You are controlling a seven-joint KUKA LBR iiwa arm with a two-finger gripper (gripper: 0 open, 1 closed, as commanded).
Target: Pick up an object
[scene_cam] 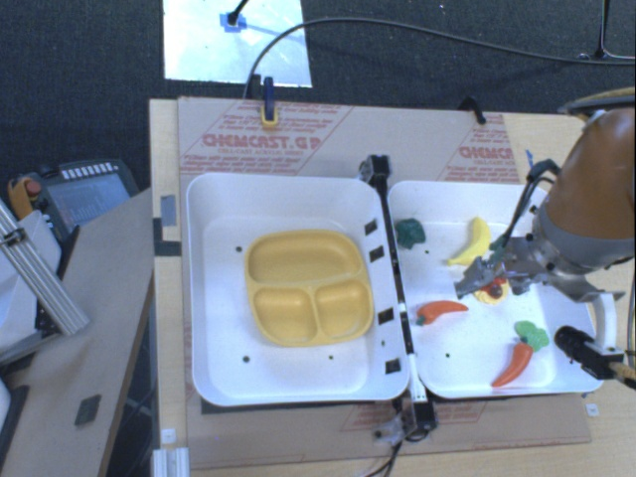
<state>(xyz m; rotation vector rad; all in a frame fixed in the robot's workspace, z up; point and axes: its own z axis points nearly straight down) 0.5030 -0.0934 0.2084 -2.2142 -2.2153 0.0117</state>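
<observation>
The right bin (447,371) holds several toy foods: a yellow banana (472,241), a dark green broccoli piece (409,232), a red chili (440,310), an orange carrot (513,364) with a green top, and a small yellow-and-red item (491,290). My gripper (479,277) hangs low over the middle of that bin, right above the small yellow-and-red item and just below the banana. The item is partly covered by the gripper. I see no object lifted off the bin floor.
A yellow divided plate (303,286) lies in the left bin (214,217). A black divider (390,276) runs between the bins. The arm's grey and orange body (596,197) overhangs the right bin's right side. A pendant (84,197) sits on the table at left.
</observation>
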